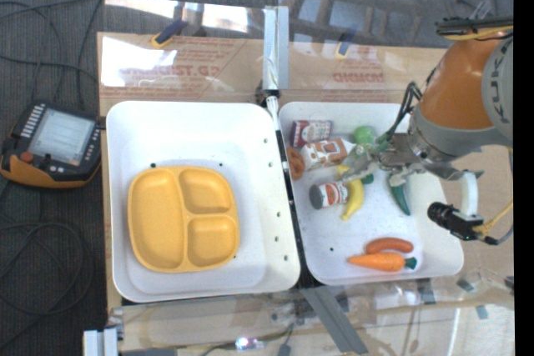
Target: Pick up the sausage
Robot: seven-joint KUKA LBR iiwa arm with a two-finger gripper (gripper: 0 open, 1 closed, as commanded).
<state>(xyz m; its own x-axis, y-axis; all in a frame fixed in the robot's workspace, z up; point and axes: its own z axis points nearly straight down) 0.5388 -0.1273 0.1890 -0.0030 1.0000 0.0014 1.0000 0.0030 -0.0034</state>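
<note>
The sausage (390,245) is a short red-orange link lying in the right bin (434,258) near its front edge, just behind an orange carrot (380,262). My gripper (374,165) hangs over the middle of that bin, above the top of a yellow banana (354,198). It is well behind the sausage and apart from it. Nothing of the sausage is covered.
Around the gripper in the right bin are a green pepper (401,197), a small can (328,195), two cartons (322,152), and a green round fruit (364,134). The left bin (192,125) holds a yellow divided plate (183,218). A teach pendant (52,144) lies at the far left.
</note>
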